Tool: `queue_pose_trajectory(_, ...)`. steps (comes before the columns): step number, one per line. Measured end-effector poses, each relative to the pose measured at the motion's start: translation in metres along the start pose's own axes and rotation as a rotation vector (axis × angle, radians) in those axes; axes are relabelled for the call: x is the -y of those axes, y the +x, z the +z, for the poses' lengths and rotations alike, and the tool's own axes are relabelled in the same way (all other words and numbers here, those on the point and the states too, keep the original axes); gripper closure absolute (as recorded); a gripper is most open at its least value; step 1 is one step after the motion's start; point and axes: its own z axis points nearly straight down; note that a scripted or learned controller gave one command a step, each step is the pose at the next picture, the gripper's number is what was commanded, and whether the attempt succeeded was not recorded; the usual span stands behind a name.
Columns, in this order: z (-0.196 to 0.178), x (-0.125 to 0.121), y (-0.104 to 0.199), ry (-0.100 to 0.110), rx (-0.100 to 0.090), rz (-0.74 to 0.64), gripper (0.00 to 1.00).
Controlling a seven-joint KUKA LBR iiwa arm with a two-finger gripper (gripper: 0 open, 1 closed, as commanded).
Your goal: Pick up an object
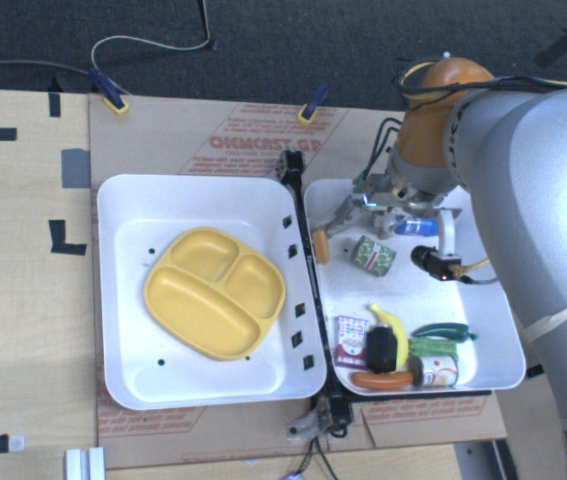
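Presently jaws (368, 206) hover over can (372, 255), right bin (493, 313).
Spread or pinched: cannot tell; can lies apart from the lower-frame clutter, likely the easier pick.

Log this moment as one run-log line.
arm: over right bin | gripper: above green can, nothing seen held | left bin: yellow divided plate | banana: untouched, near front

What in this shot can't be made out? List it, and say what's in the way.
- Hand: in the camera view, too small and cluttered to tell its grip.
- Green can: label too small to read.
- Pile at the right bin's near edge: items overlap, partly hiding each other.
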Motion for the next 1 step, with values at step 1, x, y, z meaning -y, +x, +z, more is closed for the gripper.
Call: queue_pose_trajectory(1, -0.0016, 0.0063, 0.0103, -0.022, 0.015, 0.0, 0.0)
